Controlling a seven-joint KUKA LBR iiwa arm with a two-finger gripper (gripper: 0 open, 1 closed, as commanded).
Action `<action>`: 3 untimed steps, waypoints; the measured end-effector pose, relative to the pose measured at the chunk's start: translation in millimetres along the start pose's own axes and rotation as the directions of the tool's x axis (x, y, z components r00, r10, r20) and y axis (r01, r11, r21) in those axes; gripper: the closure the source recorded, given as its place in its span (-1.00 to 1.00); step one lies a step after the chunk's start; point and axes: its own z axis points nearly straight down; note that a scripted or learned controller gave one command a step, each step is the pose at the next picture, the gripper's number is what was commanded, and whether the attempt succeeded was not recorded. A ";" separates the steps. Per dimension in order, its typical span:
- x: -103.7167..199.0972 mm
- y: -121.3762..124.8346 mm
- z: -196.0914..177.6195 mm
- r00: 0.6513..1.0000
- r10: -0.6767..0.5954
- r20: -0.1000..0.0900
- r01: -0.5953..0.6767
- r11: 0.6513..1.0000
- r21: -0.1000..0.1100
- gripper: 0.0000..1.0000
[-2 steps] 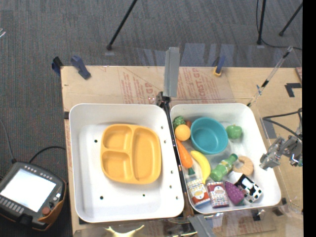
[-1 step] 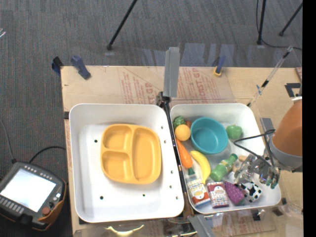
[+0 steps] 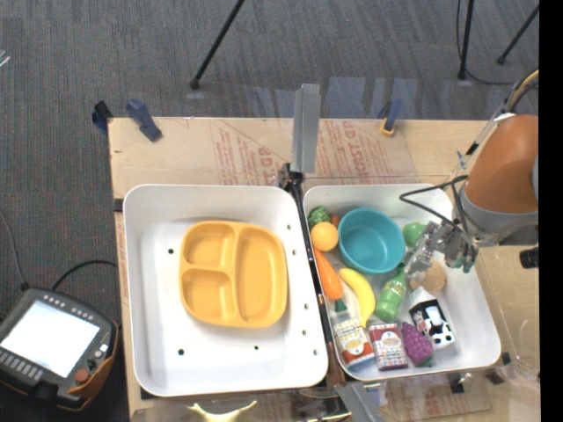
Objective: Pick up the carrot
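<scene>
Carrot [image 3: 329,276] lies by right bin's [image 3: 482,316] left wall; gripper [image 3: 428,255] hovers well apart, finger state unclear.

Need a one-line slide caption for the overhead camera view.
Arm's pincer hovers beside the teal bowl in the right bin; the carrot lies untouched near the bin's left wall.

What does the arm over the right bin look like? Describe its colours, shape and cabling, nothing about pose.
The arm is a thick rounded body with a broad orange band above a grey wrist section. Thin dark cables loop off its left side and upper edge. At its end sits the gripper, a small cluster of grey metallic parts, too fine to make out in detail. No markings are legible.
</scene>
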 end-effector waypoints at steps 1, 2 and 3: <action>-40.5 7.3 34.5 1.000 0.023 -0.004 -0.023 1.000 0.002 1.00; -15.8 37.6 -114.2 0.983 0.184 0.011 -0.184 0.983 -0.005 1.00; -3.7 -22.7 -69.5 0.998 0.064 -0.004 -0.064 0.998 0.002 1.00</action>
